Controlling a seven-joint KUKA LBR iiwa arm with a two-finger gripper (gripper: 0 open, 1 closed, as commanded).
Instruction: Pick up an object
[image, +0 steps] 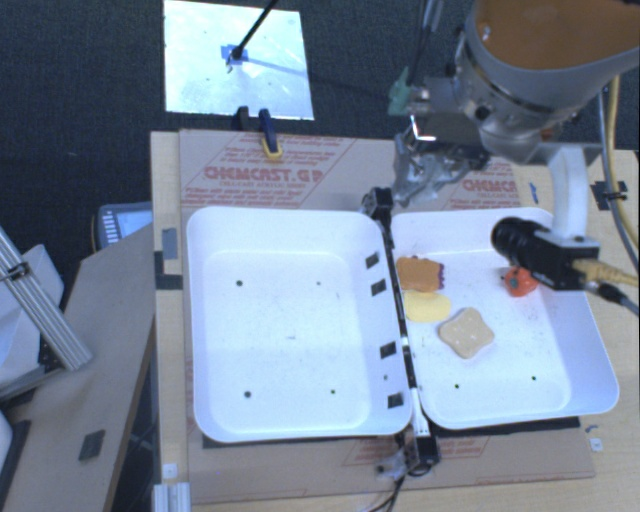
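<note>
- the gripper (425, 180) hangs above the far rim of the right bin (590, 385), close to the seam between the two bins; it shows as a cluster of pale metal parts, and whether it is wide or narrow cannot be told from here
- nothing can be seen between its tips
- the grey arm (545, 70), with its orange band (555, 30) at the top right, rises just above and to the right of it
- a black cylinder (535, 250) on a white bracket juts over the right bin's far right part
- in the right bin, a brown-and-purple sandwich-like piece (420, 273) lies near the left wall, a flat yellow piece (427, 307) touches its near side, and a tan toast slice (466, 333) lies just right of and nearer than the yellow one
- a small orange-red object (517, 283) sits well to the right, partly under the black cylinder
- the left bin (200, 330) lies beside it, their walls touching
</note>
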